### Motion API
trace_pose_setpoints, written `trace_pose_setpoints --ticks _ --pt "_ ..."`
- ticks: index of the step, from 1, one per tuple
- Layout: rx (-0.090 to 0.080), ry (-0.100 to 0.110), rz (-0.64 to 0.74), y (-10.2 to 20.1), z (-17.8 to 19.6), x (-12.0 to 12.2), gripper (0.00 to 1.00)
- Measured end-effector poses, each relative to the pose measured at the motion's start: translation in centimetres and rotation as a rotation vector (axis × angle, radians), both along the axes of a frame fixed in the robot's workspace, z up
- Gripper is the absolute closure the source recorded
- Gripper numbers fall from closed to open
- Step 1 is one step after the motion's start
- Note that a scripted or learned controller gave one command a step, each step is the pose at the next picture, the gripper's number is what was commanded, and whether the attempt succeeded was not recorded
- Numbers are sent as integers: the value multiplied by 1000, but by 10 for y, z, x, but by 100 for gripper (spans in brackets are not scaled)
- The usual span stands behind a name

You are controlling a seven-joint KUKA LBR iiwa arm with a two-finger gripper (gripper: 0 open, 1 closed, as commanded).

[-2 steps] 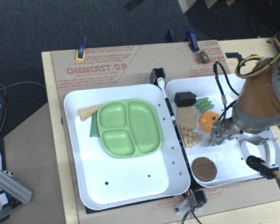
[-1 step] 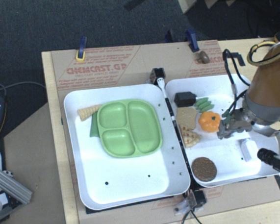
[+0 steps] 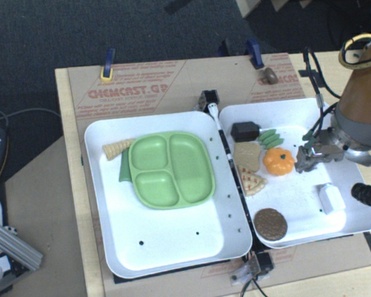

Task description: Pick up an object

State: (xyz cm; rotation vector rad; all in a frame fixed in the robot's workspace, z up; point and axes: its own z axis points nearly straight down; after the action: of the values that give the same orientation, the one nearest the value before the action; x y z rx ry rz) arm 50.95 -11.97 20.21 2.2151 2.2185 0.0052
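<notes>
Pincer [image 3: 302, 159] hovering low in right white bin [image 3: 298, 231], just right of small orange plastic pumpkin [image 3: 279, 162]; nothing seen between tips, cannot tell if apart or together.

Left to right:
- Left white bin [image 3: 162, 245]: tan ridged cone [image 3: 117, 148] at upper left, light green three-compartment plastic tray [image 3: 172, 169] beside it, darker green flat piece [image 3: 123, 167] tucked under tray's left edge.
- Right bin, left side: black rectangular block [image 3: 244, 131], beige flat slice [image 3: 245, 154] below, textured pizza-like wedge [image 3: 252, 180] under that, round brown grainy disc [image 3: 270, 224] near front rim.
- Green pod-shaped piece [image 3: 268, 137] touching pumpkin top.
- Small white rectangular block [image 3: 330, 197] right of centre, apart from the rest.

Grey arm with orange band [image 3: 363, 104] entering from right.
</notes>
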Motion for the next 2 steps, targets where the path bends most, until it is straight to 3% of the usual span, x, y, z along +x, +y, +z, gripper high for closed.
trace_pose_setpoints --ticks 1,2 --pt "1 2 0 0 24 1 100" --pt "5 8 5 58 31 -9 100"
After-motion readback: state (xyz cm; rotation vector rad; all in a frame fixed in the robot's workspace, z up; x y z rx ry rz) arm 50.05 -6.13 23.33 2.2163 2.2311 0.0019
